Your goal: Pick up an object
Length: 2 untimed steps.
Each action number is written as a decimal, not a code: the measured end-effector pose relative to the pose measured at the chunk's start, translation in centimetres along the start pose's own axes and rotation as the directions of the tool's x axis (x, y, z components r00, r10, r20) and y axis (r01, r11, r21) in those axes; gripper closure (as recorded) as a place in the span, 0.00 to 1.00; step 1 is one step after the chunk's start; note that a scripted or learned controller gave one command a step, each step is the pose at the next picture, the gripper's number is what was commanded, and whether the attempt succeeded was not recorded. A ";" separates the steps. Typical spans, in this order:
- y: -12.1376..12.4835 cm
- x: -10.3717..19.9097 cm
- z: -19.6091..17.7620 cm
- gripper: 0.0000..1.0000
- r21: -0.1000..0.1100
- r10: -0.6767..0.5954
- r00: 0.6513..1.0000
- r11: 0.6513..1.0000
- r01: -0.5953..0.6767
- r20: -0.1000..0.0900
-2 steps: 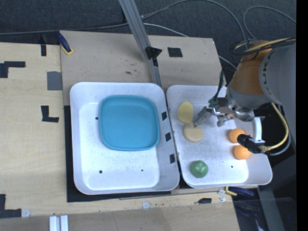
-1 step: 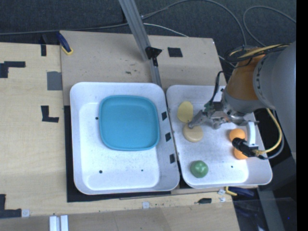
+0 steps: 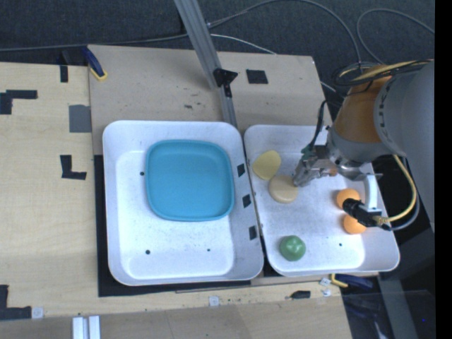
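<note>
The right bin [image 3: 374, 260] holds several small objects. A flat yellow piece [image 3: 267, 164] lies at its left side, with a beige rounded piece [image 3: 283, 190] just below it. A green ball-like object [image 3: 292, 246] sits near the front. Two orange pieces [image 3: 348, 199] [image 3: 353, 223] lie at the right, next to a white part of the arm's tooling. My gripper [image 3: 306, 173] hangs low over the middle of this bin, its tip right beside the beige piece's upper right edge. I see nothing held in it.
The left bin [image 3: 120, 210] holds a blue square plate [image 3: 189, 179]. A grey metal pole [image 3: 205, 44] slants down to the bins' back edge. Cables trail at the right behind the arm [image 3: 367, 119].
</note>
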<state>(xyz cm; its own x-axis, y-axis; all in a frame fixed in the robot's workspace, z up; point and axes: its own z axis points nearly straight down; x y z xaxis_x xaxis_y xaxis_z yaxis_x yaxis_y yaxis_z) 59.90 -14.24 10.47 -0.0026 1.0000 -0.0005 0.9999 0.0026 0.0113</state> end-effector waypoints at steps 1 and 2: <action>0.2 -0.4 -6.2 1.00 0.006 0.002 1.000 1.000 -0.002 0.001; 0.9 -0.3 -10.6 1.00 0.008 0.002 1.000 1.000 -0.002 0.000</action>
<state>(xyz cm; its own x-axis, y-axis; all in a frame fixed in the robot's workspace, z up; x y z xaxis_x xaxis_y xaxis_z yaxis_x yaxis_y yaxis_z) 60.70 -14.50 21.10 -0.0007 1.0000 -0.0007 1.0000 0.0007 0.0035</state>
